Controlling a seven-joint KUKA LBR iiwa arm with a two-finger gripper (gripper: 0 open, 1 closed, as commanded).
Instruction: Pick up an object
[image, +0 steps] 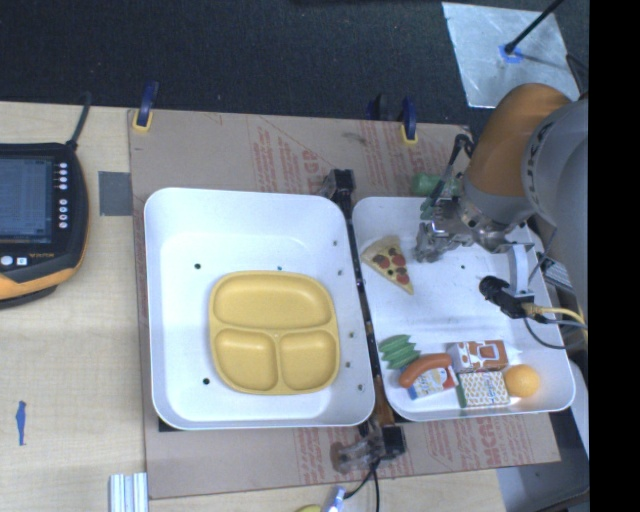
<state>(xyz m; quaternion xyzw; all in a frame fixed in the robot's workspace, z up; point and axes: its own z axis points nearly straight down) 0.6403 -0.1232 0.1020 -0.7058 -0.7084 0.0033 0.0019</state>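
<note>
- Just right of the pizza slice (389, 263), the gripper (432, 240) hangs low; its finger state cannot be told.
- Descending there risks meeting bare right bin (450, 305) floor, missing the slice.

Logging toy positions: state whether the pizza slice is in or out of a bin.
In: the pizza slice lies flat inside the right bin.

Yellow tray (272, 331) in left bin (175, 300), hand (432, 243) over right bin (440, 310) — beside pizza slice (389, 263)
</note>
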